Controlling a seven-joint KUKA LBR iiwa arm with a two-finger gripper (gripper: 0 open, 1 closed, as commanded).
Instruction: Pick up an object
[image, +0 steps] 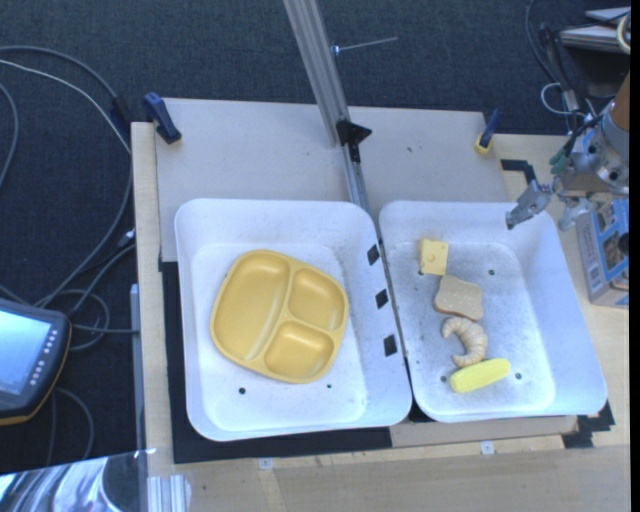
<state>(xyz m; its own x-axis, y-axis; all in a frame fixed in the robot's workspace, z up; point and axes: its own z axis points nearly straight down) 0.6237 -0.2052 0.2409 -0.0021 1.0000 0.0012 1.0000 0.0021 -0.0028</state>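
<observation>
The right bin (560, 330) holds four toy foods. A yellow cheese wedge (432, 256) lies near its back left. Just in front of it is a tan bread slice (459, 297), then a pale curled shrimp (468, 340), then a yellow corn cob (479, 375) near the front. My gripper (548, 212) hovers over the bin's back right corner, up and to the right of the cheese. Its fingers are spread open and hold nothing.
The left bin (200, 250) carries a yellow divided plate (280, 315). A slanted metal pole (325, 70) runs down to the gap between the bins. Blue clamps (160, 115) sit at the board's back corners. A box (605, 250) stands right of the right bin.
</observation>
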